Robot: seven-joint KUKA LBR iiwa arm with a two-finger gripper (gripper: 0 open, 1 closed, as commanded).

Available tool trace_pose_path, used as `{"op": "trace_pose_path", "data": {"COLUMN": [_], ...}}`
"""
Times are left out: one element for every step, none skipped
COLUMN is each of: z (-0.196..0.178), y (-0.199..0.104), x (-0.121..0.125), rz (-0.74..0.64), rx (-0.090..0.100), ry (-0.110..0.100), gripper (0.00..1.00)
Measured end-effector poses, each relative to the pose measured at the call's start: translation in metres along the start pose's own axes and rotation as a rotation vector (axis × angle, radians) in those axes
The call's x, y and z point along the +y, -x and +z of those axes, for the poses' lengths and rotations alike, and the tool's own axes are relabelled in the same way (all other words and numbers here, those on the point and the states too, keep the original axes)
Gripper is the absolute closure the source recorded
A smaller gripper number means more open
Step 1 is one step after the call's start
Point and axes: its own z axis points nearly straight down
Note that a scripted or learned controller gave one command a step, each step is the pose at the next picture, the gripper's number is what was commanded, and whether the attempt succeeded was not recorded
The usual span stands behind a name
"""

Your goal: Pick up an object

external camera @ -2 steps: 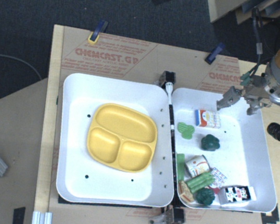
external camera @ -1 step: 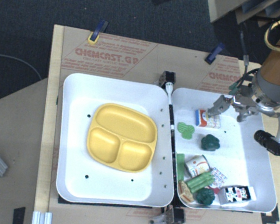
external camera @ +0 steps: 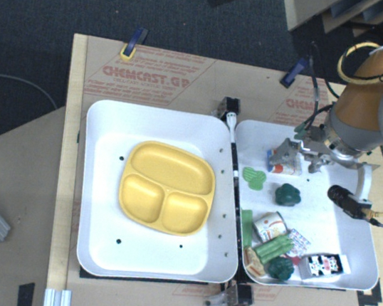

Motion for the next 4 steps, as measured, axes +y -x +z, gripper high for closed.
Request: {"op": "trace_pose_path", "data": {"z": [0.051, 0.037, -0.016, -0.06], "y": [-0.001, 0.0, -0.004, -0.005], "x": [0.001, 0.002, -0.007, -0.009], "rz": [0.001, 0.002, 0.001, 0.001], "rx": [0.0, -0.003, -0.002, -0.003], "ry": [0.002, 0.007, 0.009, 0.011], "gripper": [0.0, 1.0, 1.0, 1.0]}}
